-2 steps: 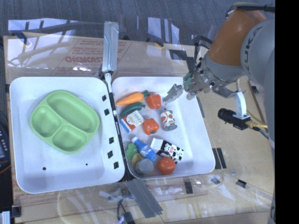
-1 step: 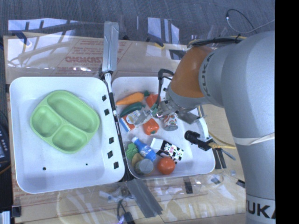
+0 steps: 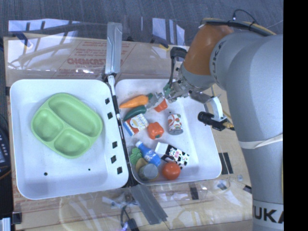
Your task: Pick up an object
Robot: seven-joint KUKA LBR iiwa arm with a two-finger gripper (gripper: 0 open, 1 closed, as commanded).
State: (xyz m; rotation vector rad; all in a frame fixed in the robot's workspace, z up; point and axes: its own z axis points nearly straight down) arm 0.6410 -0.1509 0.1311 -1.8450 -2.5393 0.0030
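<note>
A grey arm fills the near right, reaching left over the right bin, while the left bin holds a green divided plate. The gripper sits low at the right bin's far side, just beside a small orange piece and near a carrot; whether it is released or clenched cannot be told. To grasp cleanly it probably should centre on one item, since the red pepper, can and tomato lie crowded together.

green divided plate (left bin)
</note>
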